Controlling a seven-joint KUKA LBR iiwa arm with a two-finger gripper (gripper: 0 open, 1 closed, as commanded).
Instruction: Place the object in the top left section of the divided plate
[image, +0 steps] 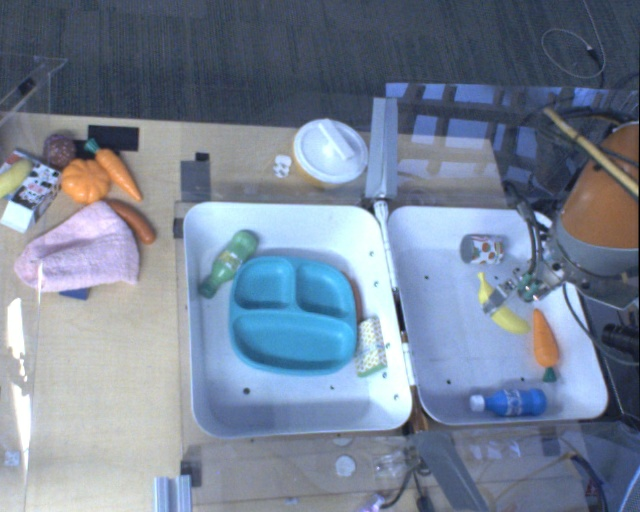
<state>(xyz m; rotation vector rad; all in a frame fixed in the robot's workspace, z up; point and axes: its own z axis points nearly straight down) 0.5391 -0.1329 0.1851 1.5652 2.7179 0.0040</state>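
Observation:
The blue divided plate (293, 325) lies in the left bin (215, 400), with its two small sections toward the far side. In the right bin (440, 250) a yellow banana (507, 319) lies near the middle. My gripper (520, 287) hangs right over the banana and hides its middle part. An orange carrot (544, 340) lies just right of the banana. A small tin can (482, 248) lies on its side beyond the banana. A blue bottle (512, 402) rests at the right bin's near wall.
A green bottle (227, 262) lies by the plate's far left corner, and a patterned sponge (371, 346) leans at its right edge. A white bowl (330, 151) sits behind the bins. A pink cloth (78, 250) and toy vegetables (100, 177) are on the bench at left.

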